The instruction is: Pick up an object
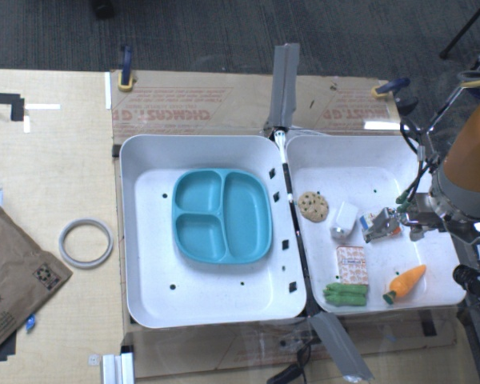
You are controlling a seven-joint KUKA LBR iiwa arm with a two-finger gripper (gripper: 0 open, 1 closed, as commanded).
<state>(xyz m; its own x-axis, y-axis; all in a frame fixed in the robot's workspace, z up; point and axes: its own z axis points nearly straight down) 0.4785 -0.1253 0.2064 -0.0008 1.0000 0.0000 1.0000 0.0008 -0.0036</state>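
A robotics lab: workbench (48, 158) with clamped cardboard (200, 102), white bins (136, 238), grey carpet (224, 14).

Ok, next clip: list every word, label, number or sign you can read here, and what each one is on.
"CHEMCO21": red print, seen upside down, on the cardboard sheet behind the bins; the letters after it are blurred.
"BOX": on the brown cardboard box at the left edge; the print above it is cut off.
Small packet in the right bin: printed pattern, too small to read.
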